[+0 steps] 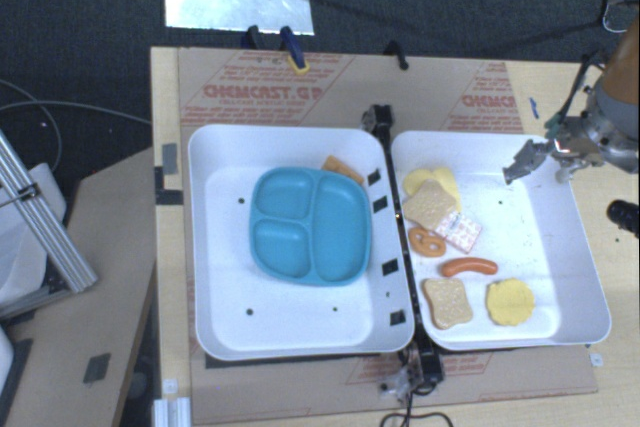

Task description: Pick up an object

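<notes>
The grey two-finger gripper (543, 160) hangs at the upper right of the frame, over the upper right part of the right shallow white bin (570, 245); its fingers stand apart with nothing between them. Toy food lies lower and to the left in that bin, well apart from the gripper: a pale yellow cheese-like slab (437, 180) at the top left; a tan toast slice (428, 206) lying on it; a pink-speckled wafer (462, 232) just beside the toast; a small orange pretzel (427, 242); an orange sausage (469, 267); a second toast slice (447, 302); a round yellow disc (510, 302) at the lower right. The left white bin (225, 315) holds a blue divided plastic plate (308, 224); an orange piece (342, 167) peeks from behind its upper edge.
</notes>
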Robot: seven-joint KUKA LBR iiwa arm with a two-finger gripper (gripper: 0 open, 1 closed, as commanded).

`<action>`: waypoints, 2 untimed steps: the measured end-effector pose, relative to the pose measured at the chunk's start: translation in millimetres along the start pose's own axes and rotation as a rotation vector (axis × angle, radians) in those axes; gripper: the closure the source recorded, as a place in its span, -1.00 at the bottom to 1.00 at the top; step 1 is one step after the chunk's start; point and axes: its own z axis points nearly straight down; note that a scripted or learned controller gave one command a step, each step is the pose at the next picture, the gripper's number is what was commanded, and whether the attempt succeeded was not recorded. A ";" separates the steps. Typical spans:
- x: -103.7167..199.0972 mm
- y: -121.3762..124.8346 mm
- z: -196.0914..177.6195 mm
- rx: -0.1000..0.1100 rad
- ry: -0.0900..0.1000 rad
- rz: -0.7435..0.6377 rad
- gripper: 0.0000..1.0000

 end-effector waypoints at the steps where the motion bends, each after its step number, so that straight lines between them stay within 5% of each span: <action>1: -26.3 -42.4 75.1 0.009 0.001 0.005 -1.00; 2: -25.1 -38.0 59.9 -0.003 -0.002 0.001 1.00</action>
